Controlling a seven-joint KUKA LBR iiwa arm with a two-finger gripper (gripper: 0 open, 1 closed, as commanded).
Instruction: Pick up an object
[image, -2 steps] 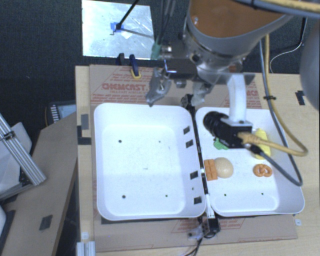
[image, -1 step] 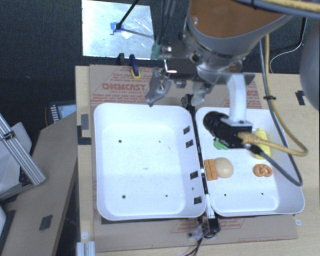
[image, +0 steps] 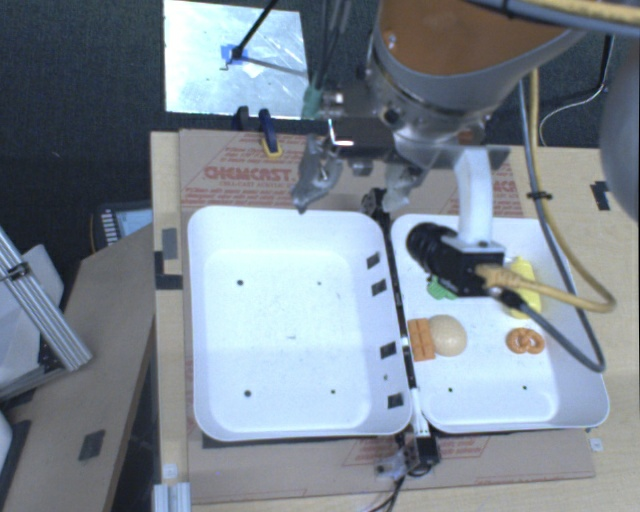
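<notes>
Two shallow white plastic bins (image: 270, 330) are showing a smooth, faintly glossy finish. Brown printed cardboard sheet (image: 240, 172) beneath is looking matt and papery. Pale wooden bench top (image: 110, 330) is appearing dull, smooth. Silver metal gripper (image: 350, 190) is glinting, bare and shiny. Orange pretzel-shaped toy (image: 525, 342) and tan rounded bun-like toy (image: 447, 335) are looking like smooth plastic.
</notes>
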